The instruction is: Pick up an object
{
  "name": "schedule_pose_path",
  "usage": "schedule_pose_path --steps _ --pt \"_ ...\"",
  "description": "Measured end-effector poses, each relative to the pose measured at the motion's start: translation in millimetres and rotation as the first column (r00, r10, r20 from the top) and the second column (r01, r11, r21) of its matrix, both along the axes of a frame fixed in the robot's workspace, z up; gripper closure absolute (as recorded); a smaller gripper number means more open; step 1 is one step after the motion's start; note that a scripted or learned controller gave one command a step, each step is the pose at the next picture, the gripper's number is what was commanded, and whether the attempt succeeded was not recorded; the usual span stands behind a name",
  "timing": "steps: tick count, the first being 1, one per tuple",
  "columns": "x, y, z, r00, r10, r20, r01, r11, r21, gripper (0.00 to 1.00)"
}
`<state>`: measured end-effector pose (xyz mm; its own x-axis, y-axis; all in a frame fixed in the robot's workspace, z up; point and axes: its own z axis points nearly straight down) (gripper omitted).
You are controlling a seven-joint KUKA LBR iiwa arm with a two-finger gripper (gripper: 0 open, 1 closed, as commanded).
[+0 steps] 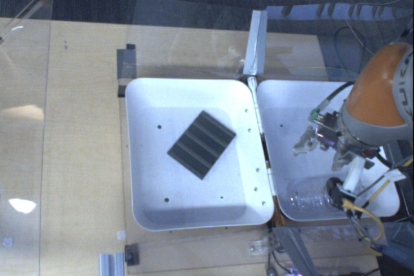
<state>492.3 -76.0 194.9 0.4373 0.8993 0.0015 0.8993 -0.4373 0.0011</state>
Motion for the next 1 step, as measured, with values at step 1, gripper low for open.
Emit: schedule_pose_path --steps 1 --pt "41.6 -54.8 34.3 1.0 0.03 0.002 -0.03 1.0 -0.002 0.0"
